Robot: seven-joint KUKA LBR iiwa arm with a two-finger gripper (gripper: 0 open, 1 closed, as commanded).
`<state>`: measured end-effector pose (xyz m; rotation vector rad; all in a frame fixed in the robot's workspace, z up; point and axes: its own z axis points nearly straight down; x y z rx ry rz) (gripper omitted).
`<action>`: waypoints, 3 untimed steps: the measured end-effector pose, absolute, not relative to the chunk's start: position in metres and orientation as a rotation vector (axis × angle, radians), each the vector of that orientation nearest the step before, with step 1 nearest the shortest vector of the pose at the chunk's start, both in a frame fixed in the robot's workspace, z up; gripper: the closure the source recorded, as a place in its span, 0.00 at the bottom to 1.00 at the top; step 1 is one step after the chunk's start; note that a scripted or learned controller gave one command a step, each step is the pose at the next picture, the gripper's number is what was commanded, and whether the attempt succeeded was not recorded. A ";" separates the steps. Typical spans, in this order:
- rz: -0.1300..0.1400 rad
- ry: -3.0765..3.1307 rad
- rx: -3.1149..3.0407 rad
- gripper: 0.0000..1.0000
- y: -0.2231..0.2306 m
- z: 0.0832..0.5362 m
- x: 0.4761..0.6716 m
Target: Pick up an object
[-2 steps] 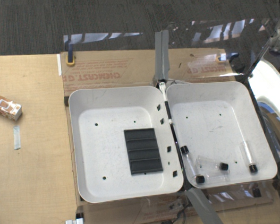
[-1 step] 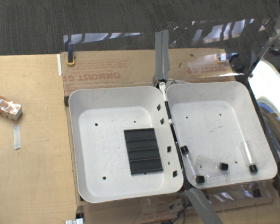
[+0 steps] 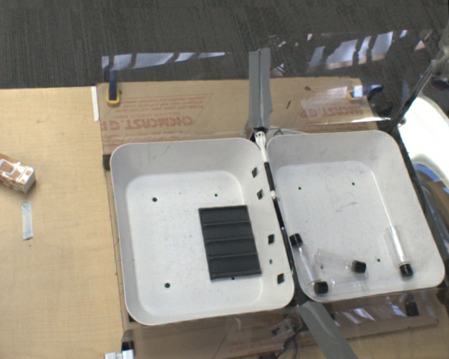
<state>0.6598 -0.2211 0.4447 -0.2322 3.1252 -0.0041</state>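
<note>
how wide the tool stands, and whether it has hold of anything, cannot be told from the camera view. the things open to picking lie in the two white bins. the left bin [image 3: 163, 228] holds one black ridged block [image 3: 230, 242], a flat rectangle with cross grooves, lying on the bin floor somewhat toward the near right, its long side running front to back, apart from every wall. the right bin [image 3: 332, 195] holds several clear tubes [image 3: 332, 267] with black caps, gathered at its near edge: a cluster by the near left corner, with one cap close to the left wall, and a separate tube [image 3: 396, 249] near the near right corner, its cap pointing toward the front. the two bins touch along their inner rims, where a grey post [image 3: 260, 89] rises behind them. a cardboard sheet [image 3: 156, 111] with mirrored red print lies under and behind the bins. out on the bare wooden counter [image 3: 50, 299], well apart to the left, sit a small orange and white box [image 3: 10, 173] and, just in front of it, a thin pale strip [image 3: 27, 223]
</note>
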 end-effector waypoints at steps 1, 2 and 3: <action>-0.003 3.109 -0.388 1.00 -0.221 0.445 0.660; -0.003 3.082 -0.564 1.00 -0.221 0.445 0.660; -0.004 3.053 -0.701 1.00 -0.221 0.445 0.660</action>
